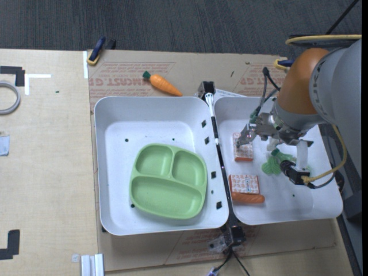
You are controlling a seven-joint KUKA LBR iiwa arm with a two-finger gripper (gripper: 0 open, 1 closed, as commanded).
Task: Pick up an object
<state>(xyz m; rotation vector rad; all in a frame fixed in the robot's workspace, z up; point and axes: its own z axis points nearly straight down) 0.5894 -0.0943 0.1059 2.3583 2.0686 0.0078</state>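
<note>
Cardboard-covered counter (52, 211) with two white bins; in the right bin (322, 203) the tool (248, 135), its opening impossible to tell, hovers over a small carton (244, 148), approach under way, descent and closure presumably next.

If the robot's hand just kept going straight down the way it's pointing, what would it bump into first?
Probably the small red-and-white box in the right bin. The hand hangs over the box's upper end and points down into the bin. The slanted view hides its height, so it could just miss and meet the bin floor.
</note>
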